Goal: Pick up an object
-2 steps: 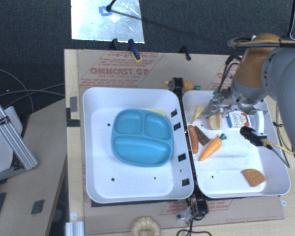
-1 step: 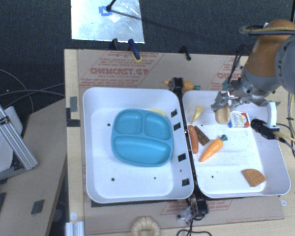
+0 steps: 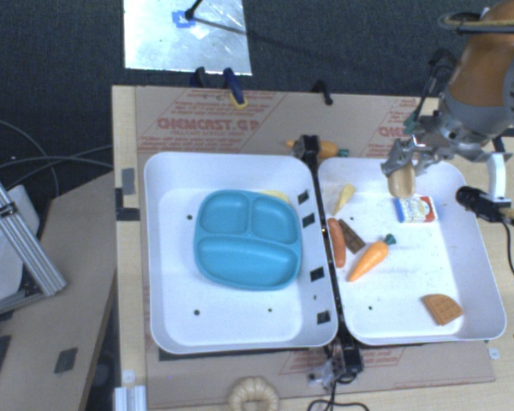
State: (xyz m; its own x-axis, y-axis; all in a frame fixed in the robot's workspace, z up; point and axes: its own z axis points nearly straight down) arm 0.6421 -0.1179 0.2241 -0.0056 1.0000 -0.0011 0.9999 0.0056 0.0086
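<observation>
Even, bright light over my bench [image 3: 265, 114]; bins [image 3: 231, 174] glare white, foil sheet [image 3: 184, 24] shines, picture soft and grainy.

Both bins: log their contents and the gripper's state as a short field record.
left bin: blue divided plate
right bin: two toy carrots, brown stick, pale wedge, red-and-white packet, tan cracker
gripper: above the right bin's far edge, a tan rounded object between its fingers
arm: reaches in from the right
</observation>
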